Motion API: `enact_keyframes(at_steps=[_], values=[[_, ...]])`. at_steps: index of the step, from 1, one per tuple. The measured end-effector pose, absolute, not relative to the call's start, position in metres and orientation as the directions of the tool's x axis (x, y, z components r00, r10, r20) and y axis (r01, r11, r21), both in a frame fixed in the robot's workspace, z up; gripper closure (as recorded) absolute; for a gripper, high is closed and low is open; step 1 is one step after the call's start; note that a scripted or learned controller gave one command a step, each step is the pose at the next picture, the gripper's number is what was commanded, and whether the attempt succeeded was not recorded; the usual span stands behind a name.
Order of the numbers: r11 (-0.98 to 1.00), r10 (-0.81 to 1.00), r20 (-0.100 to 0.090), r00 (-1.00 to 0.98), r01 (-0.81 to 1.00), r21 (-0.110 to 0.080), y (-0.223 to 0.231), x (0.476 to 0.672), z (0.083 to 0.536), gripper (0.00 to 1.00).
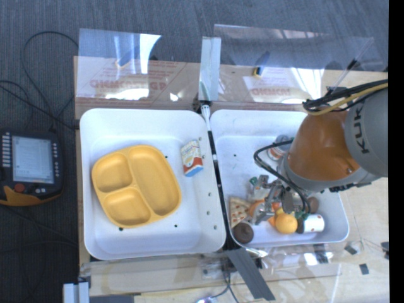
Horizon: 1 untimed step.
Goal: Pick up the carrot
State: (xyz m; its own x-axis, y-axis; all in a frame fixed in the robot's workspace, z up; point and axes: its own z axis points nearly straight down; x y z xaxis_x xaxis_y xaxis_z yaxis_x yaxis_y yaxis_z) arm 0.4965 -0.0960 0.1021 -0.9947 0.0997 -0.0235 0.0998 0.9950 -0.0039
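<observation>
The carrot [259, 211] shows as a small orange piece low in the right bin [240, 144], partly hidden under the gripper. My gripper [273, 199] hangs straight down over it, below the orange wrist band, amid the pile of toy food. From above, the arm's body blocks the contact point, so I cannot see whether anything is held.
A yellow lemon [285, 223], a tan cracker [237, 211], a brown round piece [242, 233] and a small white bottle [312, 223] crowd the carrot. The left bin [95, 122] holds a yellow divided plate [135, 184] and a small carton [192, 157].
</observation>
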Motion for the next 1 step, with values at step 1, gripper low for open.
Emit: enact_keyframes(at_steps=[1], values=[[0.952, 0.308, -0.005, -0.951, 0.308, 0.002, -0.0433, 0.5370, 0.1864, 1.00]])
